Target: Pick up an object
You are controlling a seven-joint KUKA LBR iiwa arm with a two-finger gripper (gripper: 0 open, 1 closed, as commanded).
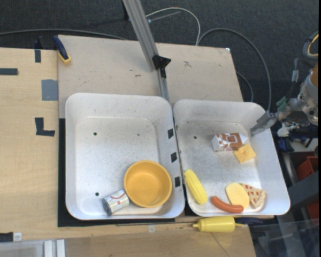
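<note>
A: On the bench sit two white bins, the left bin point(80, 122) and the right bin point(203, 114), touching along their inner walls.

B: What lies in the left one?

A: Two things, both near its front edge: one yellow bowl point(147, 183), upright, and one small can point(115, 202) on its side, just beside the bowl on its left.

B: And the right one?

A: Six things. One carton point(228, 142) with an orange pattern and one yellow cube point(245, 153) touching its lower right corner, both toward the back right. Along the front: one corn cob point(195, 186) by the left wall, one sausage point(226, 204), one pale yellow slice point(237, 194) and one pizza slice point(255, 196), these last three bunched together.

B: Anything outside the bins?

A: One mustard bottle point(216, 224) lies on its side in front of the right bin, and one blue and yellow clamp point(61, 49) sits at the bench's back left.

B: The gripper?

A: The gripper point(259, 125) hangs over the right bin's back right rim, just right of the carton, with nothing between its fingers. I can't tell how the fingers stand.
</note>
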